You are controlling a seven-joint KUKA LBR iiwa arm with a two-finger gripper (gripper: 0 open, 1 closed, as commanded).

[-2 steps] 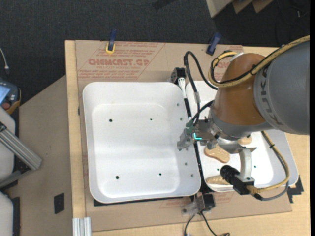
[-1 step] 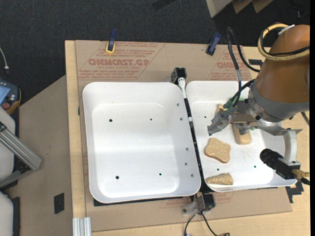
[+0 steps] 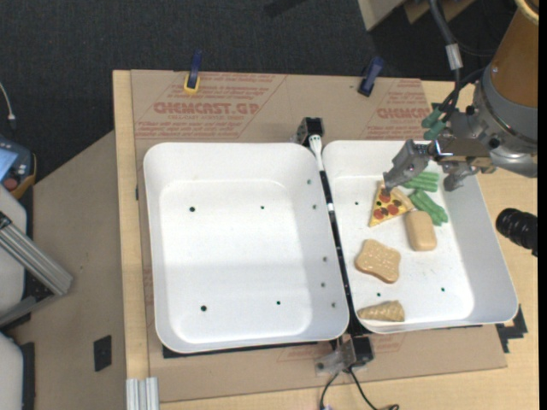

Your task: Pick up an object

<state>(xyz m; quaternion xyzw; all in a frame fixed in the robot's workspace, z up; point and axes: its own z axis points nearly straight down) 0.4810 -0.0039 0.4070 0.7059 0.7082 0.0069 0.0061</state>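
The right bin (image 3: 461,293) holds several toy foods. A pizza slice (image 3: 389,205) lies near its upper middle, with green pea pods (image 3: 432,202) just to its right. A tan bread roll (image 3: 420,231) sits below the pods, a toast slice (image 3: 378,260) lies left of it, and a small tan pastry (image 3: 382,312) rests near the front rim. My gripper (image 3: 421,180) hangs open over the green pods, its fingers spread wide. The left fingertip (image 3: 394,178) stands just above the pizza slice's top. Nothing sits between the fingers.
The left bin (image 3: 171,229) stands beside the right one, a black divider strip (image 3: 329,220) between them. Both rest on a brown board (image 3: 214,101) held by blue clamps at the back. The arm enters from the upper right.
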